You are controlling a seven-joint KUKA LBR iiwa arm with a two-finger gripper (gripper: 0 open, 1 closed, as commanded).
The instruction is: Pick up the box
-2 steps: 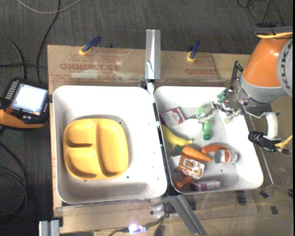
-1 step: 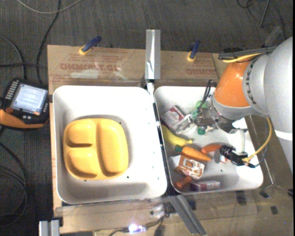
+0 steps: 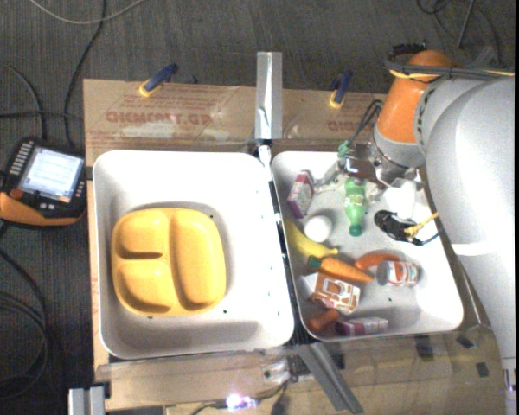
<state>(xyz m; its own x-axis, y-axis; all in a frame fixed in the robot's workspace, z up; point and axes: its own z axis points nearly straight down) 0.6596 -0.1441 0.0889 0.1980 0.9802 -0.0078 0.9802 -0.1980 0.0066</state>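
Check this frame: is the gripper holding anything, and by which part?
Cannot be told. The gripper is low over the green bottle in the right bin, but no grasp shows.

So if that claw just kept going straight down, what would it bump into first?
Probably the green bottle, which lies right under the claw in the right bin. Depth is hard to judge from this view, so that's a guess.
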